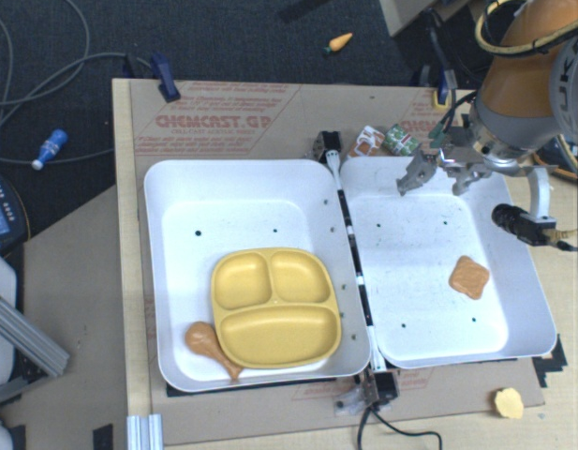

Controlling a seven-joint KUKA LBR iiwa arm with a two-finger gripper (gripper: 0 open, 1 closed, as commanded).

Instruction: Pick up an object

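The claw (437, 174) was seen hovering over the far edge of the right bin (513, 336), its fingers spread apart with nothing between them. A tan toast piece (468, 277) lay well apart on that bin's floor. In the left bin (167, 251), a yellow divided tray (273, 306) was touched by a drumstick (210, 345).

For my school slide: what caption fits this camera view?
Robot gripper open above the right bin; yellow tray in the left bin.
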